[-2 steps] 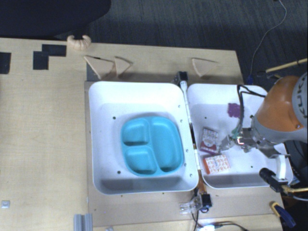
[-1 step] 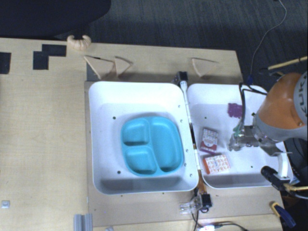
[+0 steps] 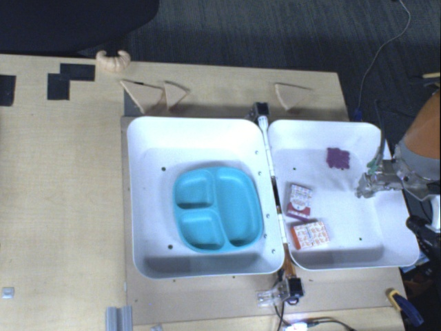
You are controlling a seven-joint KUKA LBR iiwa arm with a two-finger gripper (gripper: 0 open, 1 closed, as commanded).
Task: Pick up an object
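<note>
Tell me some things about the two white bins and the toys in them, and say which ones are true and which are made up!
1. The blue tray lies in the left bin. True.
2. The blue tray has three compartments. True.
3. The purple object sits inside the blue tray. False: it lies in the right bin, toward the far side.
4. The gripper is over the left bin. False: it is at the right bin's right edge.
5. Two small red-and-white packets lie in the right bin. True.
6. The gripper is holding the purple object. False: the purple object lies apart from it on the bin floor.
</note>
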